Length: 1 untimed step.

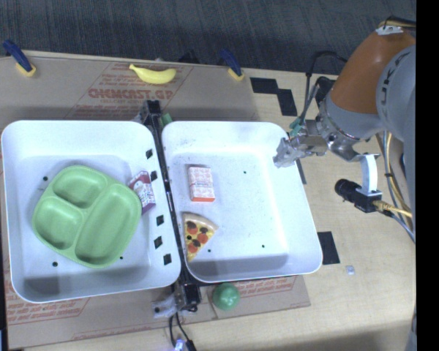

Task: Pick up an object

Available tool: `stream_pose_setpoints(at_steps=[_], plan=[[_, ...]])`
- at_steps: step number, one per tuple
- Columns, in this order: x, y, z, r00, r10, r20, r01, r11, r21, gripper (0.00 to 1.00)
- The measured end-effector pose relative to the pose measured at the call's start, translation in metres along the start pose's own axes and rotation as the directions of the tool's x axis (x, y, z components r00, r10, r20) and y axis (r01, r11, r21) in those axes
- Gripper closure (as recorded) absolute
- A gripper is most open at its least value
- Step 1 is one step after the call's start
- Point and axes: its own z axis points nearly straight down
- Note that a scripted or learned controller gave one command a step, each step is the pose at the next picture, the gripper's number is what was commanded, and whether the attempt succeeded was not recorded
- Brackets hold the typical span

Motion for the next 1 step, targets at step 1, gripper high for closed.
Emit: stream_pose_setpoints(at_steps=[1], plan=[[0.0003, -0.0005, 0.0011, 1.000, 0.000, -0.001, 0.000, 1.000, 0.002, 0.00]])
